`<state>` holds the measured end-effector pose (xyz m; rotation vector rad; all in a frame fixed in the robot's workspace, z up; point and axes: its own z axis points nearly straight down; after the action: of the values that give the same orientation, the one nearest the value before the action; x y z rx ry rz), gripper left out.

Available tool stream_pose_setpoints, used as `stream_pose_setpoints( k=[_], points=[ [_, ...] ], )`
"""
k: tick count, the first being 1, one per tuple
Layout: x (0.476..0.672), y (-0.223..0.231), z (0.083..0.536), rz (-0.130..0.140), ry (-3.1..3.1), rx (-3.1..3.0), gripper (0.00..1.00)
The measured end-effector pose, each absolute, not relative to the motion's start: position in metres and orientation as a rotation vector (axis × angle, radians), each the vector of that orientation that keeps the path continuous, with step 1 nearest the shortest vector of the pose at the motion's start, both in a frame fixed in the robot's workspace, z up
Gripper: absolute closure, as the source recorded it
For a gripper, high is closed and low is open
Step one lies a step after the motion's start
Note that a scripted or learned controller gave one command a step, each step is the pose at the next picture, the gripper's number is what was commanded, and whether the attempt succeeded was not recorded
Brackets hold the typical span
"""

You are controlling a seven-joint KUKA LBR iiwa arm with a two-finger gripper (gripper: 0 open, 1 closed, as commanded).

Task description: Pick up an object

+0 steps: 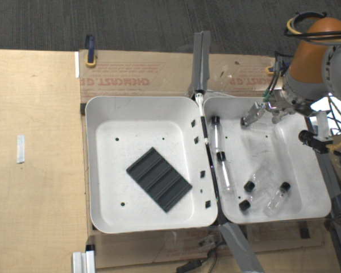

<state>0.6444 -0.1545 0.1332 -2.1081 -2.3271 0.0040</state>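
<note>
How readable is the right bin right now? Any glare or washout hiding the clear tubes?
Camera view: the right bin is brightly lit, and the clear vials nearly wash into the white floor, showing mainly by their black caps; the long tube along its left wall reads clearer; the gripper is slightly soft; the dark ridged block is crisp.

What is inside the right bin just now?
In the right bin: a long clear tube by the left wall, and small clear black-capped vials near the front. The gripper covers part of the back.
</note>
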Motion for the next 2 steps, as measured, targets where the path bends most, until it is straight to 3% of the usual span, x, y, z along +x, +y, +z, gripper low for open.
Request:
stream_pose_setpoints(
  k=[1,2],
  points=[
    [0.56,-0.184,0.088,0.004,-2.359,-2.067,0.0],
    [0.645,-0.171,0.084,0.023,-2.39,-2.008,0.0]
  ],
)
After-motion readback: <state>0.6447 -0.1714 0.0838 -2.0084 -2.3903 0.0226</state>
